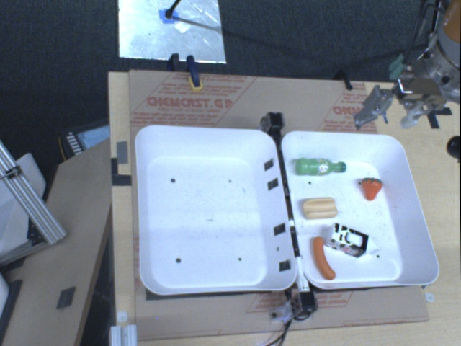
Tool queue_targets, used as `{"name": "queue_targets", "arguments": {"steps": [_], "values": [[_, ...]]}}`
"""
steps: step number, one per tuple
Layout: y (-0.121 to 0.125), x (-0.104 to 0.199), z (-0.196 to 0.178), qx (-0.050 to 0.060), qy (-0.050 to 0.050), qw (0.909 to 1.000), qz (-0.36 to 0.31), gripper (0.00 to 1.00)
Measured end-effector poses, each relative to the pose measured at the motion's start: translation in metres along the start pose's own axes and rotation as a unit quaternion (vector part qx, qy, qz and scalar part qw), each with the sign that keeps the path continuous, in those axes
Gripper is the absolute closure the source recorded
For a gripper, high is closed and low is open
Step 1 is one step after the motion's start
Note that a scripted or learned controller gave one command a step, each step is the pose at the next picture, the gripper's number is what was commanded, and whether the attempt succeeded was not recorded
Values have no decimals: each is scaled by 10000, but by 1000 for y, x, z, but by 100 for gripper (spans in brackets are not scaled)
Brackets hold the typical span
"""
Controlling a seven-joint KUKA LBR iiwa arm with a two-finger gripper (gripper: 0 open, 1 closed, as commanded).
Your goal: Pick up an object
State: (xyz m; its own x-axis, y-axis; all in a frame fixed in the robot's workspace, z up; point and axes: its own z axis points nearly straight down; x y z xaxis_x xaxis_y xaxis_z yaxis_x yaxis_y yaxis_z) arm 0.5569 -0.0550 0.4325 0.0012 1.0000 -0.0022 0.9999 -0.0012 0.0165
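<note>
The left bin (205, 211) holds nothing loose. The right bin (407, 193) holds five candidates, spaced apart: green bottle (319, 167), bread roll (320, 207), sausage (323, 257), black-and-white packet (350, 240), red strawberry-like piece (371, 188). The gripper (392, 110) hovers beyond the bin's far rim (fingers spread wide, nothing between them), likely parked before descent.

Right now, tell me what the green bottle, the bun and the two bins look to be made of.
Green bottle: probably glossy plastic, with a pale label band and whitish cap. Bun: likely toy plastic or foam, with a smooth, even tan and matte look. Right bin and left bin: seemingly thin moulded white plastic, with rounded corners and a faint sheen.
</note>
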Motion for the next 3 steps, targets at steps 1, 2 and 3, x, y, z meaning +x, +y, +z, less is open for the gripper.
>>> {"name": "queue_targets", "arguments": {"steps": [1,2,3], "values": [[-37,51,144,151,22,9999,-46,0],[-33,47,126,59,12,10000,-30,100],[-25,127,62,38,28,10000,-67,100]]}}
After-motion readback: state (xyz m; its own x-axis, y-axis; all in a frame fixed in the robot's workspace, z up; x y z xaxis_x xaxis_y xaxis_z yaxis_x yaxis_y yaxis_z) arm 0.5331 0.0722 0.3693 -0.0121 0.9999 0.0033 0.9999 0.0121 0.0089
